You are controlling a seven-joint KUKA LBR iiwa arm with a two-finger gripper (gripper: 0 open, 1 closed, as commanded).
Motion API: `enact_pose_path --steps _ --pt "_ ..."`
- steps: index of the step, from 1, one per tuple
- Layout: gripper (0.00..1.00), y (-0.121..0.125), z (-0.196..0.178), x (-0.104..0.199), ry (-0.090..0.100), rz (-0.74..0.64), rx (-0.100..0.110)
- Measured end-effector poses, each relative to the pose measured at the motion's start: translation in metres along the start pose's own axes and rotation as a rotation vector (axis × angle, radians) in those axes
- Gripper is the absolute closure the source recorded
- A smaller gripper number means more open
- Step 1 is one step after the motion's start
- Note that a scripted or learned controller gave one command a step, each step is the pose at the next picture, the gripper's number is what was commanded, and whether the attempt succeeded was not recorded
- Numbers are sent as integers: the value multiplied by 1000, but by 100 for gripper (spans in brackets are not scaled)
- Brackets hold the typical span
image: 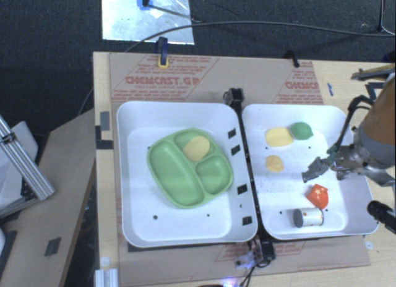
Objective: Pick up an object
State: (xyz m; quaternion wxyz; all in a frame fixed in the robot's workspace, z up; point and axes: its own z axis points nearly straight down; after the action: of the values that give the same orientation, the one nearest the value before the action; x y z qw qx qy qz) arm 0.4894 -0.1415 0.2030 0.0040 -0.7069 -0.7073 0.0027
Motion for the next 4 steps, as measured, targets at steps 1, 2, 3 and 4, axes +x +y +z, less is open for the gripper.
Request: enact_pose_path --steps 1,2,3,4 --pt "0 3 -5 0 -2 -3 -11" --pt "0 4 57 5 0 -1 -7" --pt "0 3 98 1 -2 -1 -12" --pt "0 7 113 -3 -10 3 -22"
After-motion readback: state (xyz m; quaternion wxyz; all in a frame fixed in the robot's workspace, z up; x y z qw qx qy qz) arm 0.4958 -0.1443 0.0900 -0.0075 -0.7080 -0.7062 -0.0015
